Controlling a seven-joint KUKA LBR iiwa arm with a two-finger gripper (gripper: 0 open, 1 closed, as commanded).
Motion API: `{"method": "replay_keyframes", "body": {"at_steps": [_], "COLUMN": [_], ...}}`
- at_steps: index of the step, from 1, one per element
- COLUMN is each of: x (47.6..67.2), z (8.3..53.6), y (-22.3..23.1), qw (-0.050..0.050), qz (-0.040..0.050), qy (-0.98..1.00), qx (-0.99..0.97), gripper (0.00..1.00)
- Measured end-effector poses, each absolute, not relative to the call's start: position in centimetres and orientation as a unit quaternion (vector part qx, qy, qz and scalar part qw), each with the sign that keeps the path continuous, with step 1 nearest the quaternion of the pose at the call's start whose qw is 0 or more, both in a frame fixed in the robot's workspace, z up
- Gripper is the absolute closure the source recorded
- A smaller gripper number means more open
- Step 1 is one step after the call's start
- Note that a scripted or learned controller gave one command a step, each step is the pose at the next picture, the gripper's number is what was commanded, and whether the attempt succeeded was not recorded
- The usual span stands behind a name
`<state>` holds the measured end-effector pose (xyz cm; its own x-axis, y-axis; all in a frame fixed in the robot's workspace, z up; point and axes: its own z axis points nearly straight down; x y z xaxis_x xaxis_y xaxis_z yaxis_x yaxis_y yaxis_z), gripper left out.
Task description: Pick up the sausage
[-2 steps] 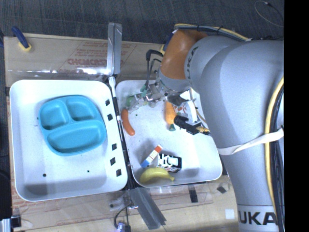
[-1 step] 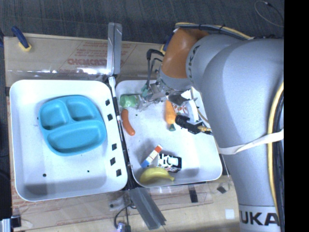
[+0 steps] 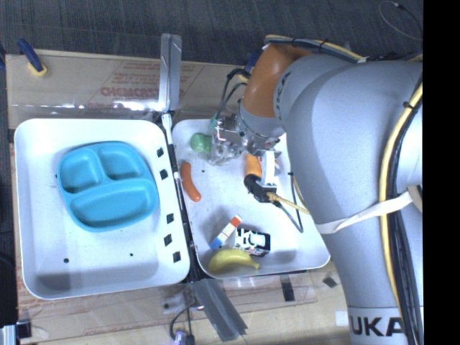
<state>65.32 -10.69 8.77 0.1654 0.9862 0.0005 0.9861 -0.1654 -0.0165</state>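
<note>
Near the back edge of the right white bin (image 3: pixel 302 254), the grey arm's metal 2-finger gripper (image 3: pixel 224 149) hangs beside a small green round item (image 3: pixel 200 142); its opening cannot be told. An orange-red sausage (image 3: pixel 190 181) lies apart, along that bin's left wall.

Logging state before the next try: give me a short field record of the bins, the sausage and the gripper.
sausage: lies in the right bin near its left wall, at
gripper: over the bin's far end, apart from the sausage
beside gripper: green item
near end of right bin: banana, small cartons
left bin: blue divided plate
</note>
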Motion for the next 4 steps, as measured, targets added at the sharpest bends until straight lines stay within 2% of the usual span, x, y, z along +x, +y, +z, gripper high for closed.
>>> {"method": "replay_keyframes", "body": {"at_steps": [1, 2, 3, 4], "x": [65.5, 64.8, 65.0, 65.6], "z": [8.9, 8.5, 9.3, 19.0], "y": [-10.4, -10.8, -10.5, -4.2], "qw": [0.004, 0.01, 0.009, 0.003], "qz": [0.0037, 0.015, 0.0131, 0.0036], "qy": [-0.495, -0.493, -0.496, -0.316], "qx": [-0.869, -0.87, -0.868, -0.949], "gripper": [1.0, 0.0, 1.0, 1.0]}}
